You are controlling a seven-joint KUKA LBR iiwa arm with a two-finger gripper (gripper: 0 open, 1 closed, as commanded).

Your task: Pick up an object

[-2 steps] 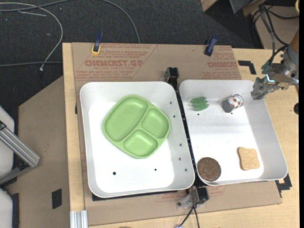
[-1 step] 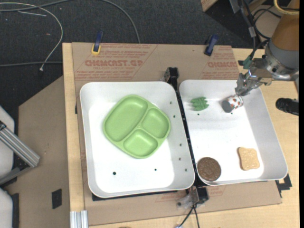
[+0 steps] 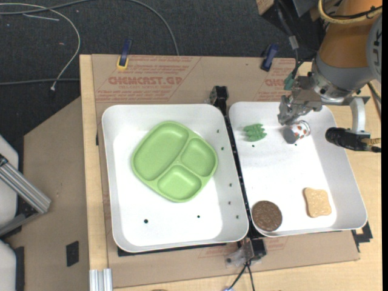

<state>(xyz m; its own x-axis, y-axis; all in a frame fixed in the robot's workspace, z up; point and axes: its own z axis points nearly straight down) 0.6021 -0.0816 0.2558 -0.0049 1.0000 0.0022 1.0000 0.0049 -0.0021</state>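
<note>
A: Where does the arm (image 3: 348, 35) stand, and what is it after?

B: It reaches in from three o'clock; its hand (image 3: 293, 121) hangs low over the right bin (image 3: 339, 180), at that bin's twelve o'clock, just beside a small round whitish object (image 3: 299, 130) with a red mark; I judge that the likely target. Whether the hand is wide, narrow or gripping, I cannot tell; the wrist hides the tips.

A: How should the grasp go?

B: Centre over the round piece before closing; it looks apt to roll, so come straight down and close evenly; the bin's far wall is near, so leave room for the outer side of the hand.

A: Now the counter (image 3: 182, 71), largest first?

B: The left bin (image 3: 121, 223) holds a green divided plate (image 3: 174, 160), lying flat and turned askew near its centre; the right bin holds a brown round disc (image 3: 267, 215) at seven o'clock, touching the rim; a tan toast-like piece (image 3: 317, 202) at five o'clock; a small green leafy piece (image 3: 255, 131) at eleven o'clock, well apart from the disc.
</note>
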